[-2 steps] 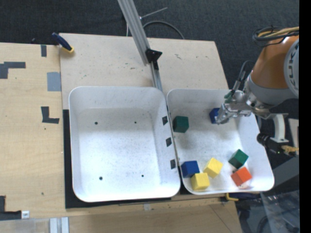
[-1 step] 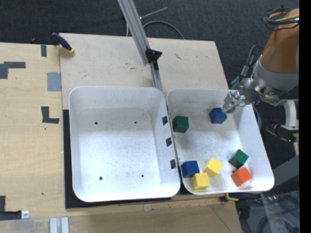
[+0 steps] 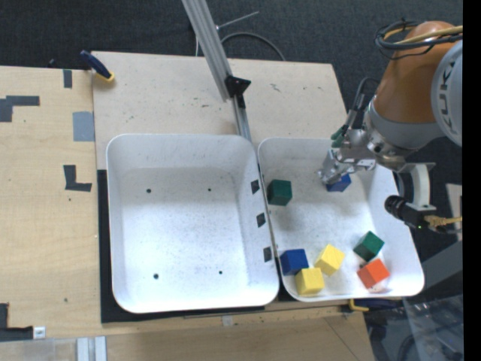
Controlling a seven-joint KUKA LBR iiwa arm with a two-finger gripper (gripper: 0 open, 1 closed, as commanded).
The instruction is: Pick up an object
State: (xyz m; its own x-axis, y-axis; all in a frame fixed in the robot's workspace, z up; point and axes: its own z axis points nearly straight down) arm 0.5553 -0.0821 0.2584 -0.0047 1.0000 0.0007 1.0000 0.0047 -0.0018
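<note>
From the overhead camera I see my end effector (image 3: pixel 336 173) low over the right bin (image 3: pixel 391 235), near its far right part, with a small blue block (image 3: pixel 339 182) right at its tips. The block sits between the fingers as far as I can make out, so I read the end effector as clamped on it, though the wrist hides much of the grip. I cannot tell whether the block is off the bin floor.

Just to the left of the end effector, apart from it, a dark green cube (image 3: pixel 279 192) rests on the bin floor. Nearer the camera than the end effector, well apart from it, the other pieces cluster along the near edge: a blue cube (image 3: pixel 294 261), a yellow cube (image 3: pixel 310 280) touching or almost touching it, a second yellow cube (image 3: pixel 330 259), a green cube (image 3: pixel 369 245) and an orange-red cube (image 3: pixel 373 273) just beside that.

Far to the left of the end effector lies the left bin (image 3: pixel 124 201), on the light wooden table (image 3: pixel 45 149).
</note>
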